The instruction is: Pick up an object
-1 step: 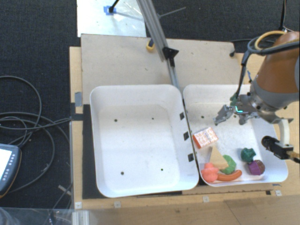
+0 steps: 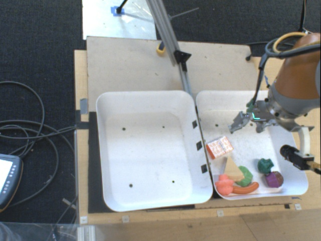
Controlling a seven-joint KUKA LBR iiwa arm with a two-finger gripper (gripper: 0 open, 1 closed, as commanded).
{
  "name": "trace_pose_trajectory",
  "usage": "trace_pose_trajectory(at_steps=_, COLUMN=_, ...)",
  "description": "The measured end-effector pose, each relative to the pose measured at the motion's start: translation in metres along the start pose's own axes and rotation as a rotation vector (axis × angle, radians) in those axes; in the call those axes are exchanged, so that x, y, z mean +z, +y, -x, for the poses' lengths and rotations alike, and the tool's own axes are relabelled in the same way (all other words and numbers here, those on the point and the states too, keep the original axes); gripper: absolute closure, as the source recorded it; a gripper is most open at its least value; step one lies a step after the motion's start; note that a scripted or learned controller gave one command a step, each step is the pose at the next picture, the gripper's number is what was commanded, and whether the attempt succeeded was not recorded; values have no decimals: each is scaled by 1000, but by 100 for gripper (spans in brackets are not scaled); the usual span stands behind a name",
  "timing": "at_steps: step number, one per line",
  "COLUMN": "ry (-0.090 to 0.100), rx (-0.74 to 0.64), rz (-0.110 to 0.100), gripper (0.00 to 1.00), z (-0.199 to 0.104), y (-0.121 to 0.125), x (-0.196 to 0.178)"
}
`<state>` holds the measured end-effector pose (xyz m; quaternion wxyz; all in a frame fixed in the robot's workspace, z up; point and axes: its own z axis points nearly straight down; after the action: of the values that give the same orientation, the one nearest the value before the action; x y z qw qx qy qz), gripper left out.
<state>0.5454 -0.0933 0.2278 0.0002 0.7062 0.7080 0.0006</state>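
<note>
Orange-white block, no legible writing

From my screen the arm comes in from the right — orange band uppermost, grey wrist below it. The gripper points left and slightly down, hanging above the worktop — nothing sits between its jaws that I can make out.

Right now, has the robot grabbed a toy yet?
Not yet. The pincer hangs over the right bin, with no toy seen in it. The toys lie low in that bin: the pink-checked block, the green piece and the purple one. Grabbing and lifting are left.
</note>
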Motion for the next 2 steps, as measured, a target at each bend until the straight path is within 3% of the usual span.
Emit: trace_pose_trajectory(at_steps=2, ry=1, rx=1, rz=-6, gripper=0, z=1, y=7, x=105)
